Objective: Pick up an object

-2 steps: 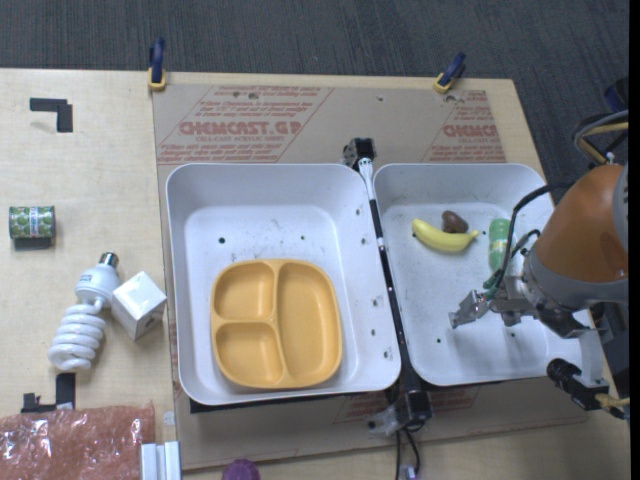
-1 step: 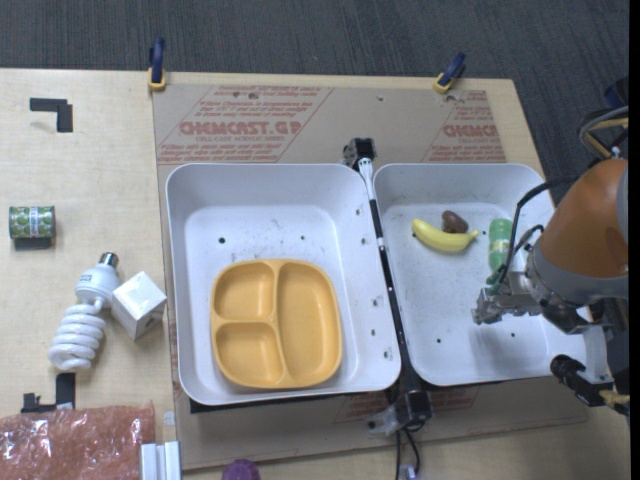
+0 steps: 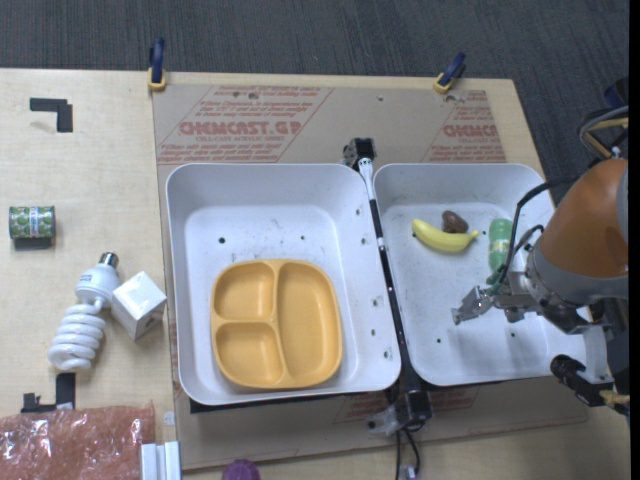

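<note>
In the right bin [image 3: 440, 353] lie a yellow banana [image 3: 443, 236], a small dark brown object [image 3: 454, 221] just above it, and a green bottle [image 3: 498, 246] to the right of both, near the arm. My gripper [image 3: 472, 309] hovers over the bin's bare floor, below and to the right of the banana, with nothing between its fingers. Its fingertips point left and stand slightly apart. The arm's orange band [image 3: 592, 223] covers the bin's right side.
The left bin [image 3: 190, 298] holds a yellow divided plate [image 3: 276, 322]. On the bench to the left sit a spiral light bulb [image 3: 82, 323], a white cube [image 3: 138, 304] and a green can [image 3: 32, 224]. A pink mesh bag [image 3: 75, 443] lies at the bottom left.
</note>
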`<state>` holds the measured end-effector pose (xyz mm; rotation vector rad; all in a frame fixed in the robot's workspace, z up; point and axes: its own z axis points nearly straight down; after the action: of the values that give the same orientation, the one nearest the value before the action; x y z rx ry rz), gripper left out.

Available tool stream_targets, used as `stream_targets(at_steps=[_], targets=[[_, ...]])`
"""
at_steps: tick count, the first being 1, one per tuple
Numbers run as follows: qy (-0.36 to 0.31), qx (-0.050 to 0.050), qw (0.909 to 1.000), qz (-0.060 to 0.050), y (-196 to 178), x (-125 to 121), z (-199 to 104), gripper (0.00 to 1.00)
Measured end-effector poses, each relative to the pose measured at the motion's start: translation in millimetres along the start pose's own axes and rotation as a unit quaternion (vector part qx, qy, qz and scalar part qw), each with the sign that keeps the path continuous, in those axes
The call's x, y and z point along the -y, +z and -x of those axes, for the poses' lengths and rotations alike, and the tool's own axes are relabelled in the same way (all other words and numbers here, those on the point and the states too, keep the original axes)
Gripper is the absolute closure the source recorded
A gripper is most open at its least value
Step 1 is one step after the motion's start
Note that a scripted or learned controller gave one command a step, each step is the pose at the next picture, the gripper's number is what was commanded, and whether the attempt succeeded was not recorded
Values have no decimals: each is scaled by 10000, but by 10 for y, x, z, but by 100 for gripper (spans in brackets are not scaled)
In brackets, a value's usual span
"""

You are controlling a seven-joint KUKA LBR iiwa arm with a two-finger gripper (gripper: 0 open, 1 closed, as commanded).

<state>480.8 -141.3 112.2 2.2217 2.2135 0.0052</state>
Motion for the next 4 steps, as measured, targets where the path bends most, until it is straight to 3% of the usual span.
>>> stream_targets(at_steps=[1, 2, 3, 4], targets=[[-16, -7, 10000, -25, 199, 28, -443, 0], [-6, -6, 10000, -13, 101, 14, -437, 100], [-30, -3, 10000, -27, 201, -758, -359, 100], [-28, -2, 10000, -26, 201, -758, -359, 0]])
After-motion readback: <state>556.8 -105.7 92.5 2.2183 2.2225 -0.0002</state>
